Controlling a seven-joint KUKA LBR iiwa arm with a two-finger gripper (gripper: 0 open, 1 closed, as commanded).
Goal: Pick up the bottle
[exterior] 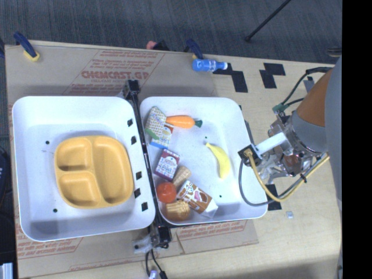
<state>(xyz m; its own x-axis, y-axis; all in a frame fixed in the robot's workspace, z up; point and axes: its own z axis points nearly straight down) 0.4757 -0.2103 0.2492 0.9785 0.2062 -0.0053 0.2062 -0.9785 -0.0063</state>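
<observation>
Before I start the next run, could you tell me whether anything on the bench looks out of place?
Yes: the blue bottle lies on its side on the cardboard above the right bin, outside both bins. The other items, such as the banana and carrot, sit inside that bin. The hand is beside the bin's right edge, far from the bottle.

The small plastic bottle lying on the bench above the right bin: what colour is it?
Blue, the small plastic bottle with a paler cap end, in the camera view.
</observation>
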